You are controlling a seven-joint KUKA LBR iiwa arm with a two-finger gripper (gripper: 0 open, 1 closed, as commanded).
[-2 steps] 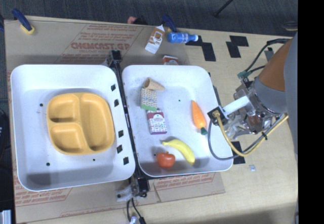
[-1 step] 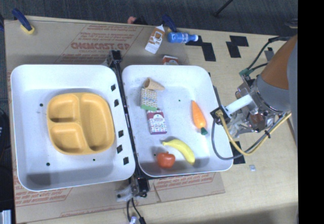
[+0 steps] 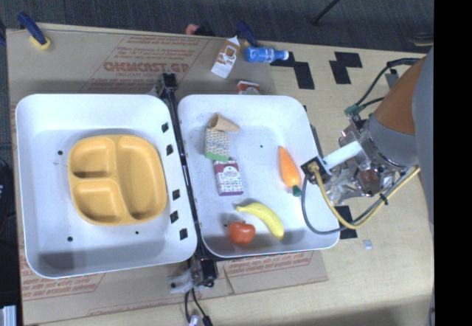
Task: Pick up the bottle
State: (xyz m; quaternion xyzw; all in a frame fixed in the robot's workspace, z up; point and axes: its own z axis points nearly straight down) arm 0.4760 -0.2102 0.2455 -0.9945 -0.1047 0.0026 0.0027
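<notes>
**Bottle lies outside the bins, arm at the right**

The bottle (image 3: 263,54), blue with a pale end, lies on its side on the desk (image 3: 383,280) in the upper middle of the frame, above the top rim of the right bin (image 3: 313,133) and apart from it. Just to its left a small carton (image 3: 226,57) lies tilted, and a blue clamp (image 3: 245,32) sits at the desk edge close above the bottle. A small red-and-white packet (image 3: 248,86) rests between the bottle and the bin rim. Black tape marks (image 3: 299,70) lie on the desk just right of the bottle.

The pincer (image 3: 352,181) is at the right of the frame, beside the right bin's right wall and well apart from the bottle; its wires and housing hide the tips, so I cannot tell whether it is released or clenched. A looping cable (image 3: 318,217) hangs over the bin's lower right corner.

Inside the right bin lie a patterned carton (image 3: 218,141), a dark red box (image 3: 229,178), a carrot (image 3: 288,166), a banana (image 3: 262,217) and a tomato (image 3: 241,232), the last two touching. The left bin (image 3: 29,170) holds a yellow divided plate (image 3: 158,177).
</notes>
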